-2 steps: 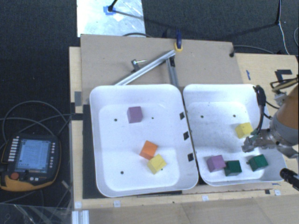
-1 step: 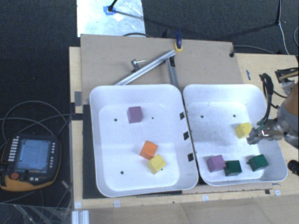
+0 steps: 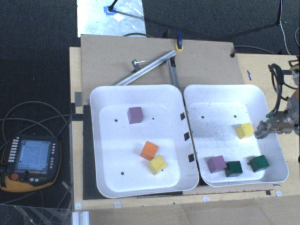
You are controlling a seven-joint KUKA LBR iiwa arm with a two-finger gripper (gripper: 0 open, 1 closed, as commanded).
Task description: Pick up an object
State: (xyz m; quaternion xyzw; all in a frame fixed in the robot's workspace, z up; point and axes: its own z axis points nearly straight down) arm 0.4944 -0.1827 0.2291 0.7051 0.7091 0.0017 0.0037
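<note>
Reaching in over the right bin (image 3: 269, 125), the gripper (image 3: 260, 129), its state impossible to tell, sits just beside a yellow block (image 3: 244, 131) that looks light, rigid, best pinched across opposite flat faces.

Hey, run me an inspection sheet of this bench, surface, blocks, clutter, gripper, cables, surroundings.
Surface: bench bears left bin and right bin side by side.
Job's things: left bin holds purple cube, orange cube touching yellow cube. Right bin holds yellow block, purple block beside dark green block, second green block.
Clutter: metal bar behind the bins.
Gripper: gripper at right bin's right side, next to the yellow block; finger state unclear.
Cables: black cables on the floor at left.
Surroundings: teach pendant on dark carpet; shiny sheet at top.
</note>
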